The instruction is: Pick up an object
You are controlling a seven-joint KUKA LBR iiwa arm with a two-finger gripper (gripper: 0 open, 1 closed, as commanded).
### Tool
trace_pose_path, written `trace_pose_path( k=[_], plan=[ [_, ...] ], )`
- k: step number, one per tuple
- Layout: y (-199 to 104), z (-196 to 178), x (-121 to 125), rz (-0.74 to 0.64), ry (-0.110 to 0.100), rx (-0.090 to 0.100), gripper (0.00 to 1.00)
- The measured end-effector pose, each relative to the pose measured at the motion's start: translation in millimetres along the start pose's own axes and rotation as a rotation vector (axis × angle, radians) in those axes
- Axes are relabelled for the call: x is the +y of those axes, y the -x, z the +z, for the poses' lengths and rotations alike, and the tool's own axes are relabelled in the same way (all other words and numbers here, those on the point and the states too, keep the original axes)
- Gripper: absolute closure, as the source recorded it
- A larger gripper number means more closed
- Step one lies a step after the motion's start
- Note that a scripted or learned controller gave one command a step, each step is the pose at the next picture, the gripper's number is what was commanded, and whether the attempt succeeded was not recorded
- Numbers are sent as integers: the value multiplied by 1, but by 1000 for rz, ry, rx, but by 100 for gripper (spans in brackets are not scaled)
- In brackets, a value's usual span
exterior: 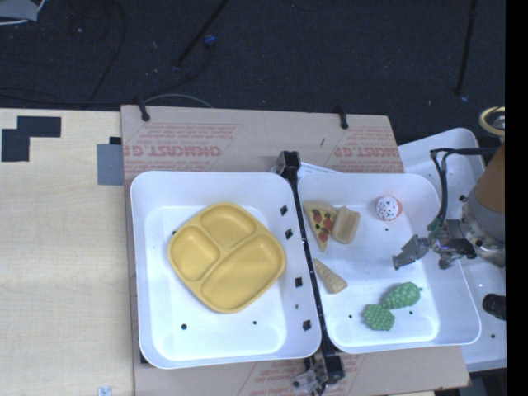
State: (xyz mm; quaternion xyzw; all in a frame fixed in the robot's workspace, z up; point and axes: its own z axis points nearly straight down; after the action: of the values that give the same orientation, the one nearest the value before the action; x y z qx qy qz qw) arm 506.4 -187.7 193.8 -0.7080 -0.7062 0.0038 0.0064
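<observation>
Gripper [427, 252] over right bin [445, 324], above green toys [391, 305] (nothing between fingers); yellow plate [227, 256] in left bin [157, 337].

Both white bins [148, 221] look like smooth moulded plastic with a soft sheen. The yellow divided plate [227, 256] in the left one is plastic too, glossy along its ridges. Under them lies a sheet of matt brown cardboard [247, 143] printed in red, and beside it my worktop [58, 262] shows a pale wood-grain finish, flat and dull. The green bumpy toys [392, 306] look like rubbery, knobbed plastic. My jaws look like dull grey metal. The floor [247, 40] behind looks like dark, rough carpet.
</observation>
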Motion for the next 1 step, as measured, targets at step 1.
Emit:
trace_pose_path(
  k=[1],
  plan=[
    [0,-6,3,-3,11,-2,0]
  ],
)
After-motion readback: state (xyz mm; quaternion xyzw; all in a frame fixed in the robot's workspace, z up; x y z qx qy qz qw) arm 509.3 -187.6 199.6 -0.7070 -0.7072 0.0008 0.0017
